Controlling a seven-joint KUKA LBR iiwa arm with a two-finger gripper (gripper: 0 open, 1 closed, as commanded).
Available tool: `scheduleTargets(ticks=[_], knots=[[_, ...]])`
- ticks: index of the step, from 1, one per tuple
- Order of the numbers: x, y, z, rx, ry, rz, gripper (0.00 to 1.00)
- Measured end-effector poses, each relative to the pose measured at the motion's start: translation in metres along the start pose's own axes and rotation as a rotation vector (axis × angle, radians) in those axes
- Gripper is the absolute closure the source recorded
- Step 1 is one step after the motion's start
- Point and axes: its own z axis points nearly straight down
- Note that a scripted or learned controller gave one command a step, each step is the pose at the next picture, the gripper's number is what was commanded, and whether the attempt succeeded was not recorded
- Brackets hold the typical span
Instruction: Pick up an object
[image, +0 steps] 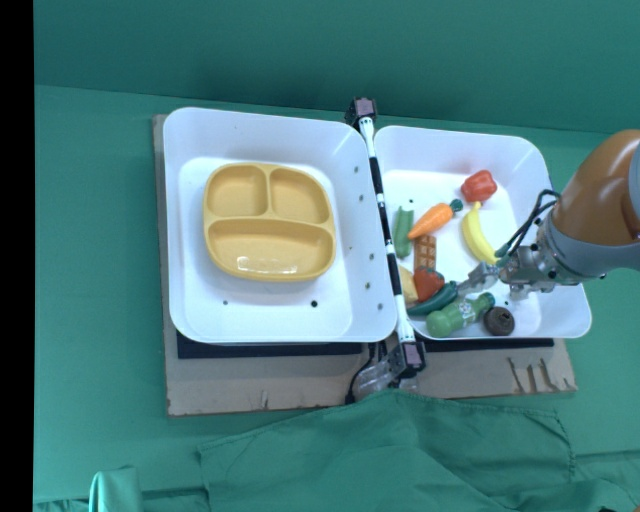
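Partly blurred, the pincer (480, 285) overlaps toy food in the right bin (530, 160).

Two white bins (190, 150), one yellow divided plate (268, 221), one banana (477, 236), one carrot (433, 218), one red pepper (479, 185).
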Motion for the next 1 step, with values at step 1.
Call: scheduleTargets(ticks=[1], knots=[[-0.0190,0.0610,0.0018,0.011,0.005,-0.004,0.00]])
